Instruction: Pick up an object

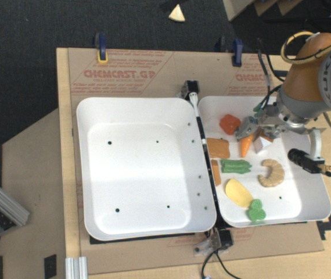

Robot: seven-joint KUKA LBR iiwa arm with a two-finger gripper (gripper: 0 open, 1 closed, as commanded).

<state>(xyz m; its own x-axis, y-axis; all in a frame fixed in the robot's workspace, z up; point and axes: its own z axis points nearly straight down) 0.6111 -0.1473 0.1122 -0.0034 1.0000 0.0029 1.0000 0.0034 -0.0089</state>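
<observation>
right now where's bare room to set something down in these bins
The left bin offers a wide bare floor from wall to wall. In the right bin, one free patch lies right of the croissant. Crowded: the carrot, red piece, green pod and lemon, with the gripper over them.

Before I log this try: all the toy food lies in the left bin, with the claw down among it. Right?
Not quite. The camera view shows the food, such as the carrot and croissant, in the right bin, not the left bin. The claw is indeed down among it.
</observation>
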